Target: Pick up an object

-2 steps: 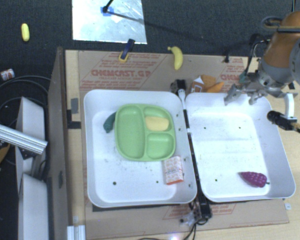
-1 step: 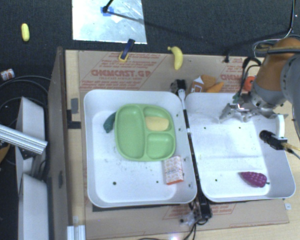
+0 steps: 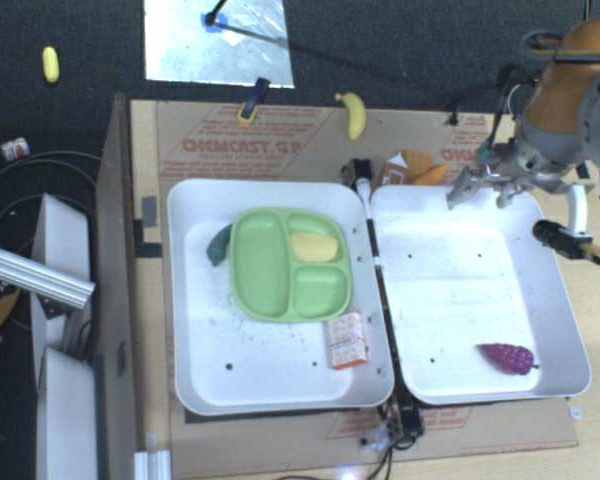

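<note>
Gripper (image 3: 483, 190) hung over the far edge of the right bin (image 3: 555, 298), fingers spread apart w/ nothing between them. Nearest obj, purple grapes (image 3: 507, 358), lay at the bin's near-right corner, well apart from the gripper & toward the camera, long axis approx left-right. Green tray (image 3: 280, 268) (left bin (image 3: 195, 298)) sat further off
</note>
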Robot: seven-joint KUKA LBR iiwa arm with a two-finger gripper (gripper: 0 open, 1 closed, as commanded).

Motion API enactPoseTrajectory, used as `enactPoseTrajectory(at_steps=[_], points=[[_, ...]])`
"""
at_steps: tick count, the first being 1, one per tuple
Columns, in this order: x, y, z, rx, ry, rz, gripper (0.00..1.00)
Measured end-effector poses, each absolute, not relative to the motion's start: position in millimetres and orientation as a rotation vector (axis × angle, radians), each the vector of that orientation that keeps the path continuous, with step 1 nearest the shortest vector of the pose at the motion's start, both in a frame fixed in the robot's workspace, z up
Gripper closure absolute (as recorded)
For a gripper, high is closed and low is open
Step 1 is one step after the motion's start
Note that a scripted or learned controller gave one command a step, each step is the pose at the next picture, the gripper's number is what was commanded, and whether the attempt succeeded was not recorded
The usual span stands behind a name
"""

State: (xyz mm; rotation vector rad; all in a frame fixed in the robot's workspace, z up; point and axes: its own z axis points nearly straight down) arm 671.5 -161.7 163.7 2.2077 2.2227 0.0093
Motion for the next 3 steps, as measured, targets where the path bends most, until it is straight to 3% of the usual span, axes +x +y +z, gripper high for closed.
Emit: enactPoseTrajectory(at_steps=[1,2,3], points=[[618.8,-140,103,2.225,2.227,-0.004,0.00],[622.9,-141,117,2.217,2.221,0.005,1.00],[622.7,-141,117,2.217,2.221,0.005,0.00]])
